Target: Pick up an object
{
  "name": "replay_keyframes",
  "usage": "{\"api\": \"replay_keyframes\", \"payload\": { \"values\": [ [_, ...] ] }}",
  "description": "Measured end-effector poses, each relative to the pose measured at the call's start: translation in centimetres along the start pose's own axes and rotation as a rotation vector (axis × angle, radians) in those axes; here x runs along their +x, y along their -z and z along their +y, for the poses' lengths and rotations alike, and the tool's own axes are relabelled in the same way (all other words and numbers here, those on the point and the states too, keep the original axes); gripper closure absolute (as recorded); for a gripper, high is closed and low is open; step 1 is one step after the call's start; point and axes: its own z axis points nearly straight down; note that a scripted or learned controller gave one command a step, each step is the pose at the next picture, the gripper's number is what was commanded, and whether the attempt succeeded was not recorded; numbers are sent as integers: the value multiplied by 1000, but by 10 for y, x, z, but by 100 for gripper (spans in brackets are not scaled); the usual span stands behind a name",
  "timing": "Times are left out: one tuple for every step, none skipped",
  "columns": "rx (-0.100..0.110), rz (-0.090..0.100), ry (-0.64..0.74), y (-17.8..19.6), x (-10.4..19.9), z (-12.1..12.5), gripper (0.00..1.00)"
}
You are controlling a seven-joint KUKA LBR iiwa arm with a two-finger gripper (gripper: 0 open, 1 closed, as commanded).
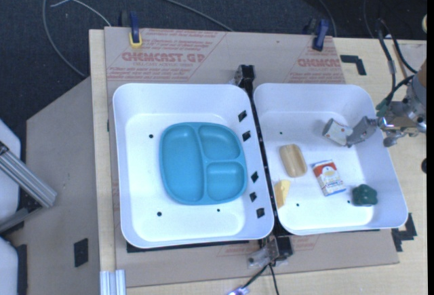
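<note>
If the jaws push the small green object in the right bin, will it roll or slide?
The green object looks rounded and lumpy, so it would probably roll or wobble, not slide cleanly. It lies near the right bin wall, which may stop it. It seems small, likely light.

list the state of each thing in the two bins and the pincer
blue divided plate: lying flat, right way up, in the left bin, compartments bare
tan bread-like piece: lying flat in the right bin
yellow wedge: lying against the right bin's left wall
red and white small box: lying flat, face up
green object: resting near the right bin's lower right corner
pincer: low over the right bin's upper part, nothing seen between its fingers
</note>
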Motion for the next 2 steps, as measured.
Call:
{"api": "replay_keyframes", "payload": {
  "values": [
    [-10, -3, 3, 5, 0, 3, 0],
    [-4, 0, 3, -55, 8, 5, 0]
  ]
}}
